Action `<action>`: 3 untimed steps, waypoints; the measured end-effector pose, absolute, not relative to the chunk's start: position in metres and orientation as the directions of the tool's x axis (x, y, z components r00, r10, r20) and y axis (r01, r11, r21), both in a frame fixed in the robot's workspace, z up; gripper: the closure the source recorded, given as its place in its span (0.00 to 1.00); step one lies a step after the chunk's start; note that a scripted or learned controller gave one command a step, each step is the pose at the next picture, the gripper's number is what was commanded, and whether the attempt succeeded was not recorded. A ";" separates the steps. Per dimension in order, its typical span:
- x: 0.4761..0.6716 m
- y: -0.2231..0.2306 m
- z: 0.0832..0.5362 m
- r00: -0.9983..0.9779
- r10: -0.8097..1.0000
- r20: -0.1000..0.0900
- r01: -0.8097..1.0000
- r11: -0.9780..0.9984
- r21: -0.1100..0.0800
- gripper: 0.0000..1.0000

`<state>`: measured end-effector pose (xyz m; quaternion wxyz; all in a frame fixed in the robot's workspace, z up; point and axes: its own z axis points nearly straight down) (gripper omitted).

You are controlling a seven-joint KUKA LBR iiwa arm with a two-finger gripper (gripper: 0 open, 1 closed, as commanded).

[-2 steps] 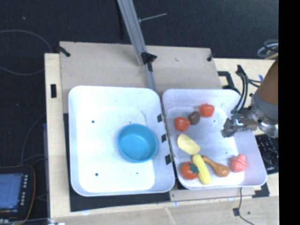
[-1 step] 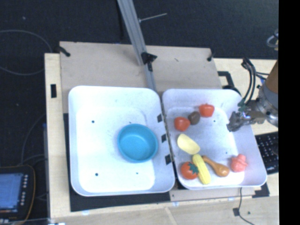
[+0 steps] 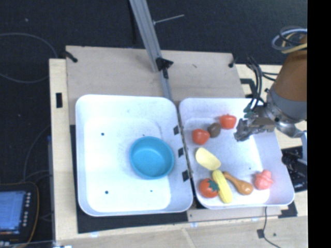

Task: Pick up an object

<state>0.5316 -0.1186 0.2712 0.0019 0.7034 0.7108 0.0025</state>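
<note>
Bench [image 3: 129,71] of pale wood bears two bins [image 3: 93,112] over dark floor [image 3: 51,14].

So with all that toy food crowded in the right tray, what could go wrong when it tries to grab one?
The gripper hangs near a red tomato, a brown piece and another red piece set close together, so it might nudge one while reaching another. Lower down, the banana lies against a tomato and an orange-brown piece; closing there could catch two or slip off.

Gripper [image 3: 243,134] above right bin [image 3: 269,200], toy food below.
</note>
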 end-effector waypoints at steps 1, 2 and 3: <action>0.542 -0.071 0.275 -0.010 1.000 0.001 1.000 0.010 0.004 1.00; 0.553 -0.011 0.265 -0.008 1.000 0.000 1.000 0.008 0.000 1.00; 0.569 0.039 0.248 -0.008 1.000 -0.001 1.000 0.008 0.003 1.00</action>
